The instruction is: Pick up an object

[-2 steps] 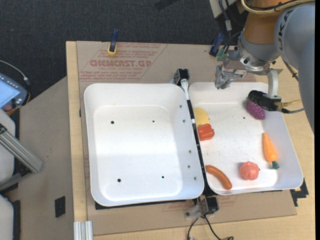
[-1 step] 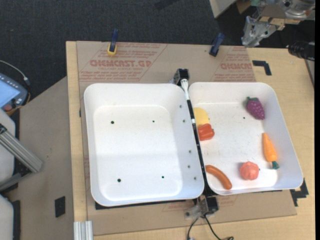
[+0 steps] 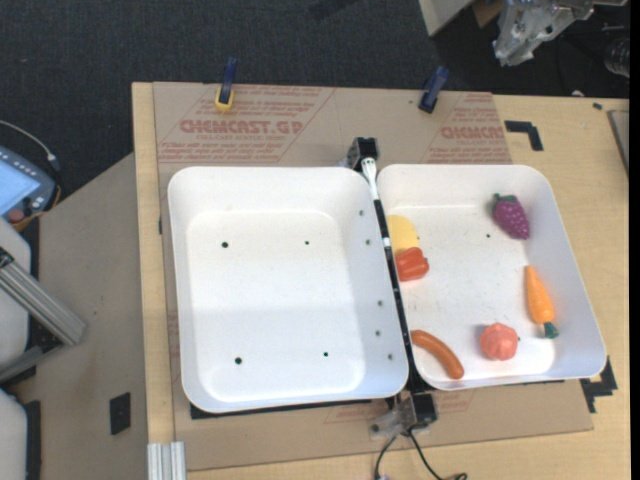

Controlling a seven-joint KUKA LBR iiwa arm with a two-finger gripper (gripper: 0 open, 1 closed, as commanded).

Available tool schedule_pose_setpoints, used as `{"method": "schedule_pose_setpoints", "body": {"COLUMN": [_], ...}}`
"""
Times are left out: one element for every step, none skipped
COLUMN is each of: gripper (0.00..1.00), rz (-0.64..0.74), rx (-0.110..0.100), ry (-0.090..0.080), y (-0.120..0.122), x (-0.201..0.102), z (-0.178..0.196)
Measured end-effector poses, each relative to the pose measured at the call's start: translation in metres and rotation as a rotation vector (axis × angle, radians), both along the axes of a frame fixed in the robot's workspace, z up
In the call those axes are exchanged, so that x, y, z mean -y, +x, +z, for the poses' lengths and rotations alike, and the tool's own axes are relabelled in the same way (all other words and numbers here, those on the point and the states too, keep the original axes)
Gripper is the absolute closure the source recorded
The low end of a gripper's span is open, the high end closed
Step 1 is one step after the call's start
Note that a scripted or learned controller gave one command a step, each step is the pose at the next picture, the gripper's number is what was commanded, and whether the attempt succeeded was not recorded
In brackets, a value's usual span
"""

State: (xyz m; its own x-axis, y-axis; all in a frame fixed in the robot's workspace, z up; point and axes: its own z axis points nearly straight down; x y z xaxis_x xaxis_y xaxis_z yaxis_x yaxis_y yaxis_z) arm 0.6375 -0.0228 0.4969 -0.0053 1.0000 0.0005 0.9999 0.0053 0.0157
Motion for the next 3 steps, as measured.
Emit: {"method": "schedule_pose_setpoints", "body": {"gripper": [1.0,1.0,1.0], "rz": [-0.001,-0.008,-0.008], "rx": [-0.005,-0.017,-0.017], "ry": [0.0,0.0,0.0], "y": [-0.041,-0.07,-0.122], "x": [-0.024,0.0,0.018], "z": [0.043,0.039,0.039]}}
